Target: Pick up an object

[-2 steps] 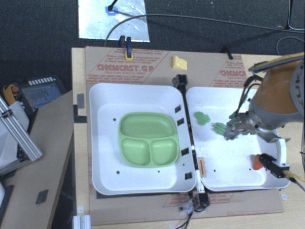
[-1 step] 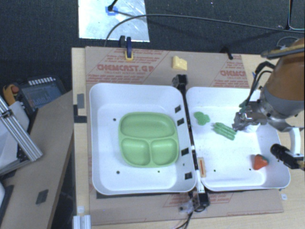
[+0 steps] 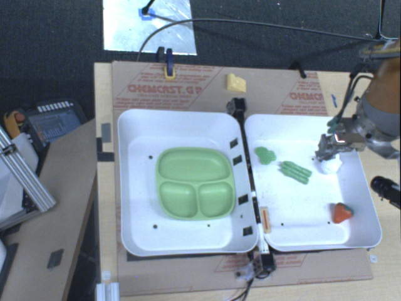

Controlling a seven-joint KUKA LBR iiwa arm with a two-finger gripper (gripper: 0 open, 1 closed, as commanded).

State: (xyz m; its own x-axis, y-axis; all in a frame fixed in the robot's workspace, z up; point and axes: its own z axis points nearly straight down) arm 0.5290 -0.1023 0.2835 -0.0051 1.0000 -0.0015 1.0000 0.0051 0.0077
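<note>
Right bin, tool over white object

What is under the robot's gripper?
A small white object sits right below the gripper, in the right bin. The gripper covers its top, so what it is stays unclear.

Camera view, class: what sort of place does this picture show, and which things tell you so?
Probably a robotics lab test bench. A robot arm reaches over two white bins, toy food such as a green divided plate lies inside, and cables trail across the dark floor.
</note>
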